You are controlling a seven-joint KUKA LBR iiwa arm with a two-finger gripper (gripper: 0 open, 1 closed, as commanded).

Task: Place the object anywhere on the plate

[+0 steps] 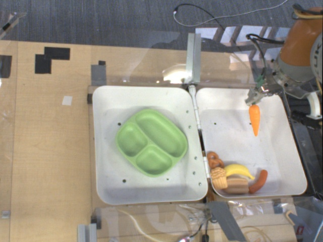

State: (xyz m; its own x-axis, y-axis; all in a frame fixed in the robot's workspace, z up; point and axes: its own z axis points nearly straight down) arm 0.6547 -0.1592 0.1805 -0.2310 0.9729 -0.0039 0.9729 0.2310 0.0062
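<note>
Counter [45, 150] bearing two shallow white bins side by side. Left bin [108, 185]: green plate [151, 141] with three compartments, lying near the middle, nothing on it. Right bin [282, 180]: heap of toy food in the near left corner, namely a pretzel [214, 160], a corn piece [218, 176], a banana [239, 171], a brown block [236, 187] and a sausage [258, 181], all touching or nearly so.

Arm reaching in from the right, orange band [301, 37] at the upper right. Pincer [256, 98] over the far part of the right bin, clenched on the green top of a carrot [255, 118]. Carrot hanging point down, roughly upright, orange body below the fingertips. Seemingly lifted clear of the bin floor, though height hard to judge from above.

Progress, as judged: grasp made, carrot in hand, picked apart from the heap. Carrot well apart from the plate, with the divider [197, 130] between the bins lying in between. Left to do: carry across the divider to the left bin, lower over any compartment, release. Roughly the first half done; placement itself not yet begun. Grip on the narrow leafy end only, so some risk of swing or slip during transfer.
</note>
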